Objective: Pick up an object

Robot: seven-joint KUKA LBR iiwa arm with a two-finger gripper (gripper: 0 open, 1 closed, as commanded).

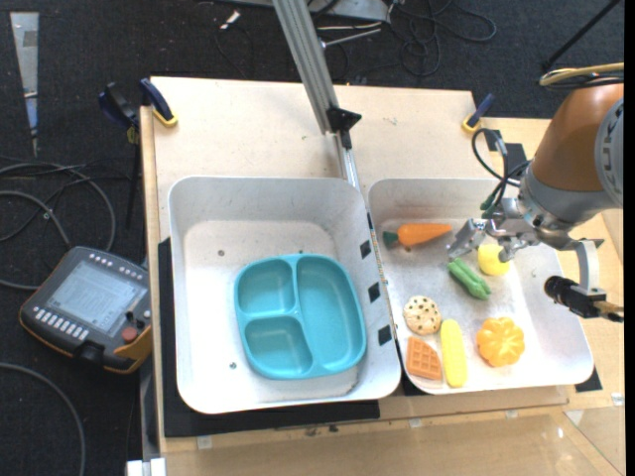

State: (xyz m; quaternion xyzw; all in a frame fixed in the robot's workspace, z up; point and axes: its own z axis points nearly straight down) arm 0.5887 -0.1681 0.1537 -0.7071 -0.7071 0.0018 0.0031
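Observation:
The right bin (575, 350) holds several toy foods. An orange carrot (422, 233) lies at its back left. A yellow lemon (490, 260) sits near the middle, with a green pod (469, 278) just to its left. My gripper (487, 240) hangs over the lemon's upper edge, fingers spread open, one fingertip (464, 238) toward the carrot and the other by the lemon's right side. Nothing is between the fingers. The arm's orange band (585, 137) rises at the right.
At the front of the right bin lie a chip cookie (422, 314), a waffle (425, 359), a yellow corn cob (452, 352) and an orange pumpkin (500, 341). The left bin (198, 266) holds a teal divided plate (298, 315). A metal pole (308, 48) slants above the bins' divide.

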